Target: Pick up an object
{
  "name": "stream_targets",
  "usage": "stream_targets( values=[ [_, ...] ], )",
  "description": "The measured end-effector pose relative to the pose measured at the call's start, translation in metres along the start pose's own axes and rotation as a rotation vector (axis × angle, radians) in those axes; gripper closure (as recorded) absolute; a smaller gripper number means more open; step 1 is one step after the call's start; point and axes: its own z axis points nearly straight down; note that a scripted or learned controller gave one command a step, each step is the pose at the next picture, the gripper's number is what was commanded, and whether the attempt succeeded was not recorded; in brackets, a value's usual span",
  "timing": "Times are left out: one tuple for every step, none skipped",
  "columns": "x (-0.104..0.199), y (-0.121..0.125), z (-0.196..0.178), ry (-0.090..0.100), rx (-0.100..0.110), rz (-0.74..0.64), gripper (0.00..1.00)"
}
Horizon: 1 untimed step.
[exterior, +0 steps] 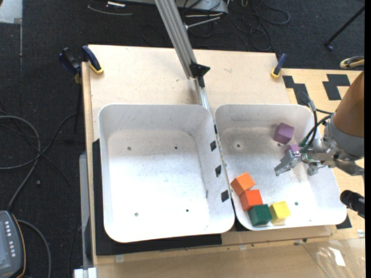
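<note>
claw (294, 158) low in the right bin (232, 120), grip unreadable, nothing seen held; purple cube (283, 133) just up-left of claw, nearest object.

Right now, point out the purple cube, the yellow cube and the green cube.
purple cube (283, 133), camera view, middle of its top face.
yellow cube (280, 211), camera view, middle of its top face.
green cube (260, 215), camera view, middle of its top face.

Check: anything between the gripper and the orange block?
No. In the camera view, just bare white bin floor lies between the gripper and the orange block.
</note>
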Motion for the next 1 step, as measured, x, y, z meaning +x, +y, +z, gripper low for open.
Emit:
stream_targets(
  values=[
    [-0.0654,0.0851,0.0788,-0.003,0.0,0.001,0.0]
  ],
)
